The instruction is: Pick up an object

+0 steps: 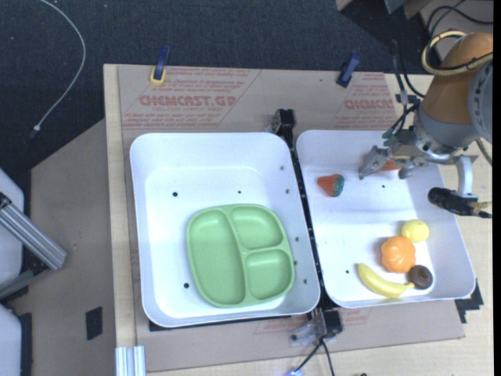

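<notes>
My gripper (388, 166) hovers over the far part of the right bin (356, 233), its fingers spread open with nothing between them. A red strawberry with a green top (331, 184) lies just left of and nearer than the gripper, apart from it. Toward the bin's near right corner sit a yellow lemon (416, 230), an orange (398, 254), a banana (382, 282) and a small brown round piece (421, 276), close together.
The left bin (156, 210) holds a green divided plate (239, 253). A black clamp (284, 121) sits between the bins at the far edge. Cables hang near the arm on the right.
</notes>
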`<state>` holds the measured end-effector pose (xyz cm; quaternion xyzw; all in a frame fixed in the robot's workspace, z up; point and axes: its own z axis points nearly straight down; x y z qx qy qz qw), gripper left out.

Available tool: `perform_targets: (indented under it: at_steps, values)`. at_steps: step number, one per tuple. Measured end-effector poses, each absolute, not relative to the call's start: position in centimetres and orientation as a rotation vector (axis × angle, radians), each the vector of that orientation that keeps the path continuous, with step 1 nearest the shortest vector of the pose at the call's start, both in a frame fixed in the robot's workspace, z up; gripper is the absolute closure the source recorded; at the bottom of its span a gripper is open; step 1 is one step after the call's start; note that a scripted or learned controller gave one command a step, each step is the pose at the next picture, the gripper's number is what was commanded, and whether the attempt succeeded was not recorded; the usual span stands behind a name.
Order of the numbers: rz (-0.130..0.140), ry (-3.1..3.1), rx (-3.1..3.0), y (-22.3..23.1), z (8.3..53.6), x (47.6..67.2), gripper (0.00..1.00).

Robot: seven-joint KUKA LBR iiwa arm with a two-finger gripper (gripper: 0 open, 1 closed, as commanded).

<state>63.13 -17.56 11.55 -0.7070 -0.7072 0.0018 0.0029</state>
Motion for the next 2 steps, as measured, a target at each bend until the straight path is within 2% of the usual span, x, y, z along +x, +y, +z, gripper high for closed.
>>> perform_targets:
  at_steps: [1,2]
  values:
    - [-0.002,-2.224,-2.222,-17.6,13.0,63.4,1.0]
    - [-0.005,-2.226,-2.225,-17.7,17.4,63.4,1.0]
